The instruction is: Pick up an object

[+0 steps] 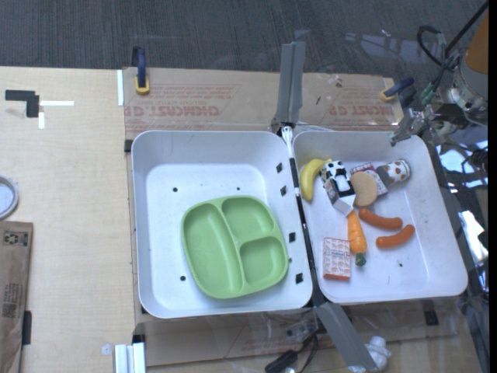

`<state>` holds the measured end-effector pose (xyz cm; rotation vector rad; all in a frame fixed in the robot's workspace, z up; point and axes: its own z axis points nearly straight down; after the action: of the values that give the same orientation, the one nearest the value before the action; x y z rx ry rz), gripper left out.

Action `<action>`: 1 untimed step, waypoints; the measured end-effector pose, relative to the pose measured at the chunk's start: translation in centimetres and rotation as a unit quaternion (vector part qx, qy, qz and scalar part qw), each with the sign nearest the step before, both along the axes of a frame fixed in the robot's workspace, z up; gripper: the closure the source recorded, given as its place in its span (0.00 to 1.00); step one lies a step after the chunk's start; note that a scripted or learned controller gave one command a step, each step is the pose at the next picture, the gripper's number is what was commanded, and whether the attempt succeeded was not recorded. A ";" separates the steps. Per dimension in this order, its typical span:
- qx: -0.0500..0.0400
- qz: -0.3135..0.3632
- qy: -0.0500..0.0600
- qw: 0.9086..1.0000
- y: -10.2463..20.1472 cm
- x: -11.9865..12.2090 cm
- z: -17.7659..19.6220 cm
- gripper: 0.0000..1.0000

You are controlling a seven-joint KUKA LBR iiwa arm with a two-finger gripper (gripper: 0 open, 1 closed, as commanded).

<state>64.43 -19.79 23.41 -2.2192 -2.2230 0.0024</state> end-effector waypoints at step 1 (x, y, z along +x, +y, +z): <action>-0.001 0.060 -0.002 0.998 -0.7 -1.6 -12.7 0.00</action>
<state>62.86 -20.50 10.70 -2.0841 -2.3557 -0.0009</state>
